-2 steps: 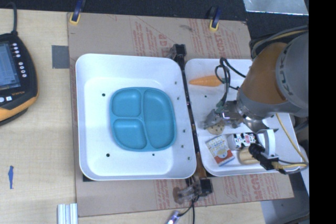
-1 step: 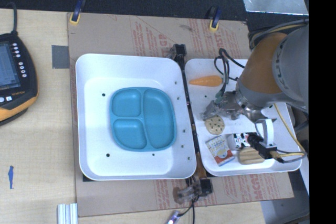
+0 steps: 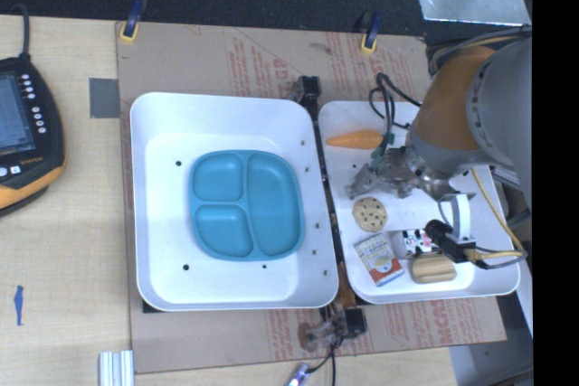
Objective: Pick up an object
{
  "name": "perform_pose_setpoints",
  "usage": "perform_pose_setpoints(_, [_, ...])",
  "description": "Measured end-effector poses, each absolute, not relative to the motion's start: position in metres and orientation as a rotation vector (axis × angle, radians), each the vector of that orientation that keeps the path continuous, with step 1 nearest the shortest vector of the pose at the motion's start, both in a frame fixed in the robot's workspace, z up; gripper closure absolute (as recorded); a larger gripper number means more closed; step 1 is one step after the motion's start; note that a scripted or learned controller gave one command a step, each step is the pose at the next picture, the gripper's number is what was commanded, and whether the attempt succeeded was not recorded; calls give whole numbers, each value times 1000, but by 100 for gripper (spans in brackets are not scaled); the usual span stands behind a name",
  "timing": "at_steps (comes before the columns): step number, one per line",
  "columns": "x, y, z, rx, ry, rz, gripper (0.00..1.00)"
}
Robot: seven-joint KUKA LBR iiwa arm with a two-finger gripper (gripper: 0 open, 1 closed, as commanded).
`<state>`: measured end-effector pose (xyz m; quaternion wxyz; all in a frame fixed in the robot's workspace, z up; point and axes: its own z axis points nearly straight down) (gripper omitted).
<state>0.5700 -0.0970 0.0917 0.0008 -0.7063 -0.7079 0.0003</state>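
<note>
Reaching into the right bin (image 3: 507,285) for a pick.
Gripper (image 3: 375,176) low near a cookie (image 3: 369,213) at six o'clock, a carrot (image 3: 355,139) at eleven; finger state impossible to tell, presumably lining up.

I see both bins (image 3: 149,194) as smooth white plastic with a soft sheen. The blue plate (image 3: 245,203) in the left one looks like matt plastic. Under the bins lies a brown cardboard sheet (image 3: 226,59), dull and printed, on a pale wood-grain bench (image 3: 54,267). The arm (image 3: 493,104) reads to me as smooth grey casing, faintly glossy, with an orange band. The block (image 3: 432,268) looks like bare wood, and the cookie (image 3: 369,213) rough and crumbly.
</note>
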Motion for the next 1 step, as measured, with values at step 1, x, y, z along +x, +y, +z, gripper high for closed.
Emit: perform_pose_setpoints(1, [535, -99, 91, -2213, -2225, 5, 0])
